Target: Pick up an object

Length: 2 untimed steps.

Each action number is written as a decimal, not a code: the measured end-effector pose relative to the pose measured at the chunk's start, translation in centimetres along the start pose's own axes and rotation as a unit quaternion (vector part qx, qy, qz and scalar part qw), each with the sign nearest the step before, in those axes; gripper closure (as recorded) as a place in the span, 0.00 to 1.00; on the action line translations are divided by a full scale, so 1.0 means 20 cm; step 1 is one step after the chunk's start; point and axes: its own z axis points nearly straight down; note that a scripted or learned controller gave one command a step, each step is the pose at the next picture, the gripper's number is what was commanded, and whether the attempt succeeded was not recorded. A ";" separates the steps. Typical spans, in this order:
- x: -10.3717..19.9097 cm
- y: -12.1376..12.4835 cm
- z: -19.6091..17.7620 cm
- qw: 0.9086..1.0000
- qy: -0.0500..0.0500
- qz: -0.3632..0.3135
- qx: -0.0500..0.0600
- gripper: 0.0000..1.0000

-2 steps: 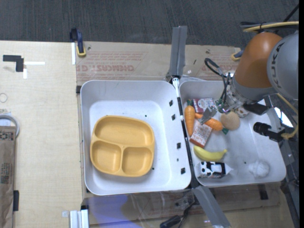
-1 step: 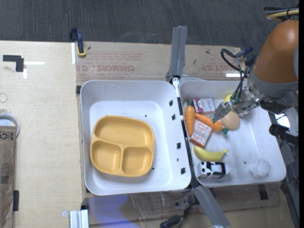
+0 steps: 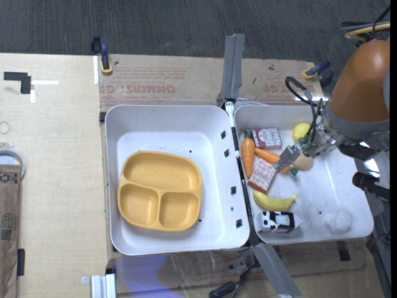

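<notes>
I am reaching, my gripper (image 3: 289, 159) low in the right bin (image 3: 347, 194) mid-floor, beside the small carrot (image 3: 268, 156) toward its left wall, grip unreadable; next I must close squarely on it

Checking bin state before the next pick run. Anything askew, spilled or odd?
Nothing spilled or damaged. The right bin is a loose jumble: carrots, two small cartons, banana, lemon and a black-and-white toy lying at mixed angles. The gripper sits low among them. The yellow divided plate lies flat in the left bin.
</notes>
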 end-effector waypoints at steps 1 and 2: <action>-0.16 0.07 0.54 0.997 -0.002 0.079 -0.004 0.00; 0.15 -0.26 0.07 1.000 0.000 -0.025 0.000 0.00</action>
